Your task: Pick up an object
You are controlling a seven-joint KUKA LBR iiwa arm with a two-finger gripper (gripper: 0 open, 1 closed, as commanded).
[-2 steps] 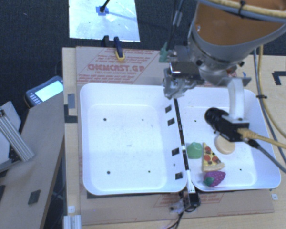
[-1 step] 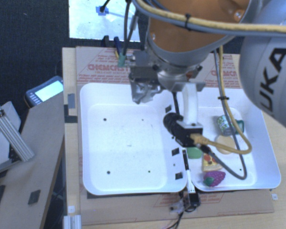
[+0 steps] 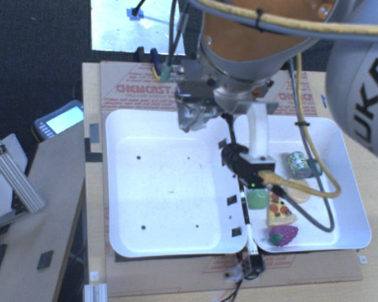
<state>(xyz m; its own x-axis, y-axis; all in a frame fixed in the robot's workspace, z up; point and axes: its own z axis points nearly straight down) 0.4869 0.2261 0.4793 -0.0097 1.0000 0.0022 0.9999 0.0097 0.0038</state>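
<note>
L bin (image 3: 164, 187) wide open; R bin (image 3: 343, 146) front-left crowded w/ can (image 3: 297, 164), pizza slice (image 3: 280, 213), prob. grapes (image 3: 283, 234)

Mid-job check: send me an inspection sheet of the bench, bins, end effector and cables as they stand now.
Surface: left bin and right bin side by side on a printed cardboard sheet.
Job's things: all in the right bin: small can, toy pizza slice, purple berry-like toy, green piece, tan disc.
Clutter: nothing seen.
End effector: over the left bin's far right corner, away from the objects.
Cables: yellow cable loops over the right bin beside the can.
Surroundings: device with a lit screen left of the bench.
</note>
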